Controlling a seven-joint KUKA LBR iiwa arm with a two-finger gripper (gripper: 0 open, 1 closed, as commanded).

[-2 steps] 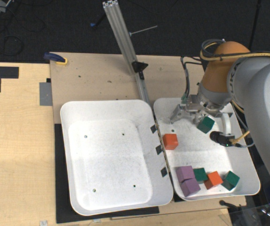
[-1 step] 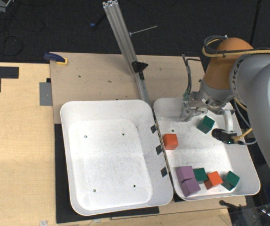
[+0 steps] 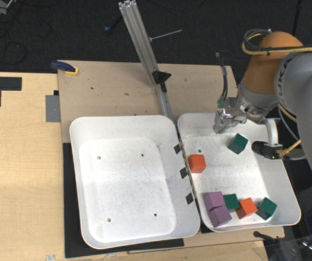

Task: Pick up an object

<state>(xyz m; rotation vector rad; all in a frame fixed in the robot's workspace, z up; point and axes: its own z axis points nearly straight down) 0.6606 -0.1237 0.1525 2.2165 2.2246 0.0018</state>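
The gripper (image 3: 223,125) hangs over the right bin's (image 3: 280,185) far end (finger state unreadable), just beside a green cube (image 3: 237,143); open floor surrounds the orange cube (image 3: 197,163).

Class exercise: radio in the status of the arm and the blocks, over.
End effector over right bin, far end, nothing seen held. Nearest: green cube, beside it. Orange cube alone mid-bin. Others clustered at near edge.

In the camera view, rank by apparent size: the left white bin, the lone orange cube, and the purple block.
1. Left white bin
2. Purple block
3. Lone orange cube, though it lies farther away, so those two are unsure.
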